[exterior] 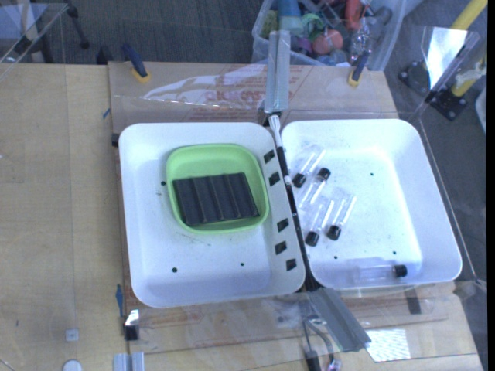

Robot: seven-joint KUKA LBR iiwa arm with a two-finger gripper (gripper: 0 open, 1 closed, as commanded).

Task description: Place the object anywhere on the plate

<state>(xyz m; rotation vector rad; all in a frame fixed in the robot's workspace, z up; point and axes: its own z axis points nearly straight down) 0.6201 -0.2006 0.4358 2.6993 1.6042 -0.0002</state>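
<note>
Camera view, looking down on 2 white bins: dark ridged block (215, 198) lying flat on the green plate (179, 163), well inside its rim, plate sitting in the far half of the left bin (147, 246). Over in the right bin (394, 168), 4 clear black-capped tubes (334, 211) scattered close to the left wall and 1 more tube (379, 270) along the near wall. Gripper state: cannot tell, released or clenched.
</note>
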